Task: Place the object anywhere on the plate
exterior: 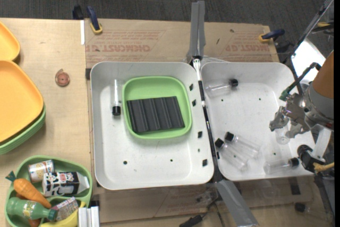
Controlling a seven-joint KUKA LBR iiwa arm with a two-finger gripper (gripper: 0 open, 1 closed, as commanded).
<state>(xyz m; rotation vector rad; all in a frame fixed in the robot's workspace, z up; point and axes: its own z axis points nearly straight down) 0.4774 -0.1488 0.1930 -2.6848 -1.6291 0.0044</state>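
A green square plate (154, 86) sits in the left bin (149, 162), and a black ribbed slab (158, 114) lies flat on it. Left of the plate, a clear vial with a black cap (116, 98) rests on the bin floor. My gripper (285, 124) hangs low over the right side of the right bin (249, 109), far from the plate. A clear vial (282, 137) lies just under it; whether it is gripped is unclear.
Several more clear, black-capped vials lie in the right bin: one at the back (222, 86), a pair at the front left (240, 147), one at the front right (280, 166). Yellow plates (16, 98) and a bowl of toy food (45, 188) stand left of the bins.
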